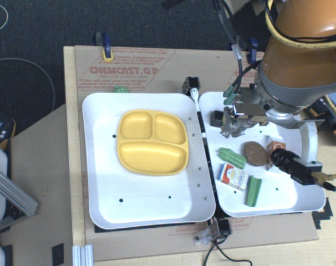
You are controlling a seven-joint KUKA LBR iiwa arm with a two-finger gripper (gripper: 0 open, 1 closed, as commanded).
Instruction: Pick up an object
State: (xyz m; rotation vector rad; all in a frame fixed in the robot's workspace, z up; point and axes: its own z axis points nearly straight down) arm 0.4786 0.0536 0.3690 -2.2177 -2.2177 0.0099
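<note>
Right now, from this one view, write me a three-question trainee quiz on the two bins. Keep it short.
1. True or false: the yellow divided plate lies in the left bin.
2. Over which bin is the gripper? A) left bin B) right bin C) neither
3. Fill in: the stick-like piece closest to the right bin's near edge is coloured ____.

Key: 1 true; 2 B; 3 green.
</note>
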